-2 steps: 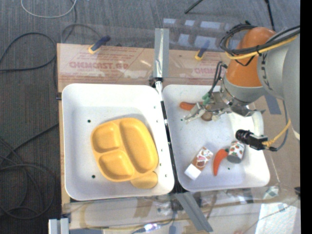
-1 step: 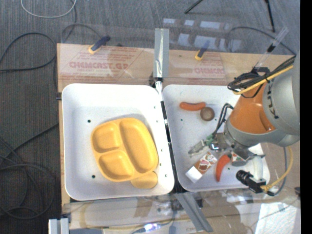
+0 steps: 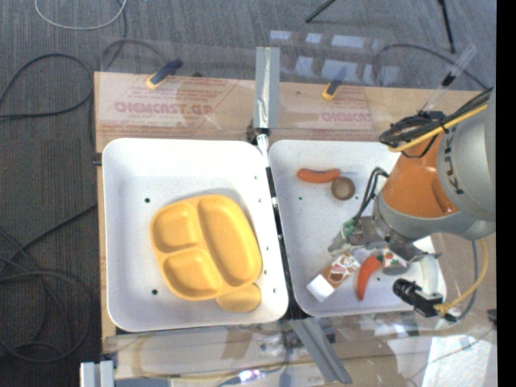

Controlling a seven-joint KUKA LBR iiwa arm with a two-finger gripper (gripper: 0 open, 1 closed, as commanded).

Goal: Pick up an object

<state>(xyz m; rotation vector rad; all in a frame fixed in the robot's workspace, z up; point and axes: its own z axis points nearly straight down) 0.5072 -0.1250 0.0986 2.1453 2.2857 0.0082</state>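
In the right bin (image 3: 300,240) lie an orange sausage (image 3: 319,175), a small brown ball (image 3: 343,188), a white packet with a red label (image 3: 334,276) and an orange-red chili pepper (image 3: 367,274). My gripper (image 3: 360,234) hangs low over the bin's middle right, just above the packet and the pepper's upper end. The grey and orange wrist hides most of it. A small green and white thing shows at its left side, and I cannot tell whether that is held.
The left bin (image 3: 129,216) holds a yellow divided tray (image 3: 208,244) with a yellow lid or bowl (image 3: 239,299) peeking out below it. A metal divider (image 3: 264,119) runs between the bins. Cables loop above the arm at right.
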